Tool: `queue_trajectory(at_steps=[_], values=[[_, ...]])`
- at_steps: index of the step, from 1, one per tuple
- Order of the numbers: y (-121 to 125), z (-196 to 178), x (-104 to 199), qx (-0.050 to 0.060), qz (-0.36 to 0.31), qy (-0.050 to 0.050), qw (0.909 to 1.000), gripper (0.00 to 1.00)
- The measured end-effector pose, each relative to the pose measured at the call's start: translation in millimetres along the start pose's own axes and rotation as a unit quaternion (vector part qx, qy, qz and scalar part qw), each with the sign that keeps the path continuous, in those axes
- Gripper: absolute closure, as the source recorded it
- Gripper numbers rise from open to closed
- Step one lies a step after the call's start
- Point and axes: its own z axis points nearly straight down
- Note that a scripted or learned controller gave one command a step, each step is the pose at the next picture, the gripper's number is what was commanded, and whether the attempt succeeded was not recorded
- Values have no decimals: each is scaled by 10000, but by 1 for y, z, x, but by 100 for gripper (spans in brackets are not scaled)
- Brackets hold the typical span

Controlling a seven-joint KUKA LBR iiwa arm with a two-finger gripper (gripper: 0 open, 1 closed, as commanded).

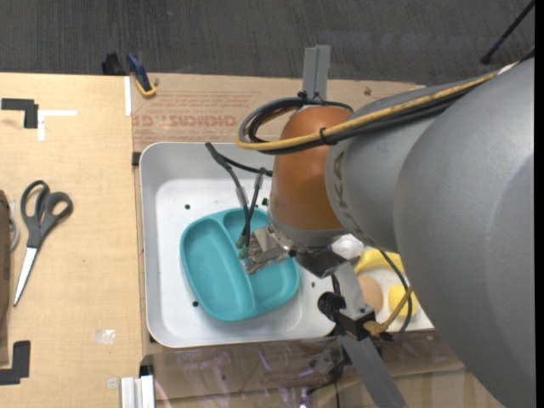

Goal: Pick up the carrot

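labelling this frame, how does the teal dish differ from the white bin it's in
The teal dish is teal, while the white bin is white. The dish is smaller and lies inside the bin, covering part of its floor. The dish is split by a ridge into two compartments; the bin shows one open floor. The dish sits turned at a slant to the bin's walls. Both are shallow, with rounded corners.

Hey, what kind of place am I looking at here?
Probably a robotics lab workbench: a robot arm reaches over a white bin holding a teal tray, with scissors lying on the wooden bench.
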Motion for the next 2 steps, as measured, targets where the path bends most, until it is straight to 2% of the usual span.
queue_trajectory(at_steps=[1,2], values=[[61,38,-1,5,-984,-3,9951,100],[38,24,-12,10,1177,-1,9931,100]])
